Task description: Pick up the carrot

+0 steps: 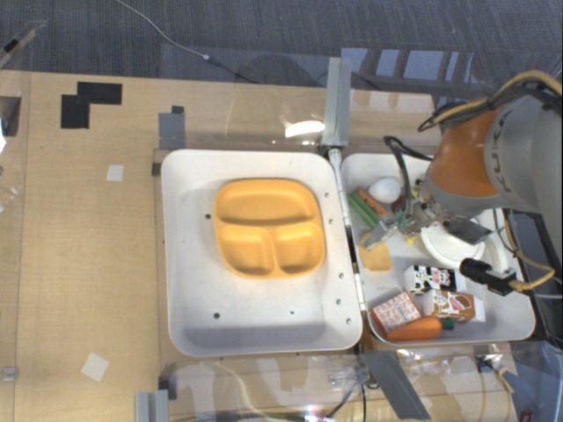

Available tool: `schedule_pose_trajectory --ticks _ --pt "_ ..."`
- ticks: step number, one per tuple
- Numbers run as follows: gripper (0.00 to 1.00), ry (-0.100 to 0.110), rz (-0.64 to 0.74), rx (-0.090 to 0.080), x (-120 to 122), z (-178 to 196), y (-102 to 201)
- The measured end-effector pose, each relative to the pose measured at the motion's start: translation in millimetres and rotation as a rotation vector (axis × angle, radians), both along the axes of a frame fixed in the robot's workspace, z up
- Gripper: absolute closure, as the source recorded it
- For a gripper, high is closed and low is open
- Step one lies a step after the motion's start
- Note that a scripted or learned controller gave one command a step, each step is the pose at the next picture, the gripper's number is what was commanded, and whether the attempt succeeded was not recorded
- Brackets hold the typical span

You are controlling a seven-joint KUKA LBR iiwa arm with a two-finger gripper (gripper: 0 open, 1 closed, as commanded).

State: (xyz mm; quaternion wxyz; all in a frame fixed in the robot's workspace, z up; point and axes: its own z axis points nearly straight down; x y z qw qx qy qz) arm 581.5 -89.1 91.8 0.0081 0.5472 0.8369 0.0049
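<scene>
You see the carrot (414, 329) lying in the right bin (519, 323), close to the near wall, with its long axis almost left to right, a little tilted; the green top end points to the right and the orange tip points to the left. It touches a small patterned box (397, 309) just behind it, and a brown carton (455, 306) lies beside that. Further back in the same bin are a black-and-white carton (428, 279), a yellow wedge (376, 258), a white egg (383, 188) and a green and orange vegetable piece (364, 204). The left bin (189, 236) holds a yellow tray (267, 227) with three compartments. The gripper (393, 227) hangs over the back part of the right bin, well apart from the carrot; whether its fingers are open or closed I cannot tell.
</scene>
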Motion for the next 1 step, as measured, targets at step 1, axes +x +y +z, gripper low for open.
schedule_pose_trajectory --ticks 1 --pt "0.0 0.0 -0.088 0.003 -5.0 -0.3 0.6"
